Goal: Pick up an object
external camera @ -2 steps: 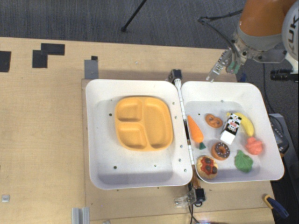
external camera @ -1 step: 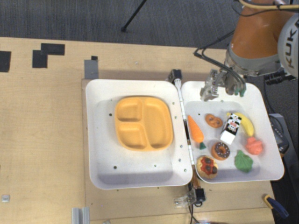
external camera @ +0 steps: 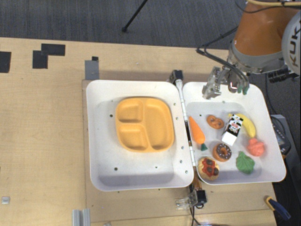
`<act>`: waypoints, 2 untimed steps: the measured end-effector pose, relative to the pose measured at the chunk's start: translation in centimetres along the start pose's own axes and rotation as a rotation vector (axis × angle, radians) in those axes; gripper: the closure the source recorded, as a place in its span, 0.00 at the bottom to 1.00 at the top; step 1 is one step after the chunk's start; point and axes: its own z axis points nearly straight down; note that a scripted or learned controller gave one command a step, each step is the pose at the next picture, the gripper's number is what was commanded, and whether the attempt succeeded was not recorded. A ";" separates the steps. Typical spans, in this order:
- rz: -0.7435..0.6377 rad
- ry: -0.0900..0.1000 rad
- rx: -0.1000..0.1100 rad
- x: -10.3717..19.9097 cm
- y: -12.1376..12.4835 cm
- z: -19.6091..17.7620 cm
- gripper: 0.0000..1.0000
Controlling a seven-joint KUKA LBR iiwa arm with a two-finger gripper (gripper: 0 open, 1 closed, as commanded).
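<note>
My gripper (external camera: 226,89) hangs over the far rim of the right bin (external camera: 268,126), open with nothing between its fingers. Toy foods lie in that bin, all nearer the camera than the gripper. They are an orange carrot (external camera: 196,131), a brown pretzel (external camera: 215,122), a black-and-white milk carton (external camera: 232,130) and a yellow banana (external camera: 248,125). Further forward lie a chocolate donut (external camera: 222,151), a pink lump (external camera: 256,147), a green leafy piece (external camera: 244,163) and a small fruit tart (external camera: 209,168). The pretzel lies closest to the gripper.
The left bin (external camera: 101,168) holds a yellow divided plate (external camera: 143,124). A raised divider (external camera: 184,121) runs between the two bins. The arm's orange band (external camera: 261,22) looms over the right bin's far right corner. Wooden bench surface (external camera: 42,140) stretches to the left.
</note>
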 end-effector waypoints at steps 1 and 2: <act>0.000 -0.007 -0.002 -0.2 0.1 -1.1 1.00; 0.001 -0.014 -0.004 -0.3 0.3 -2.3 1.00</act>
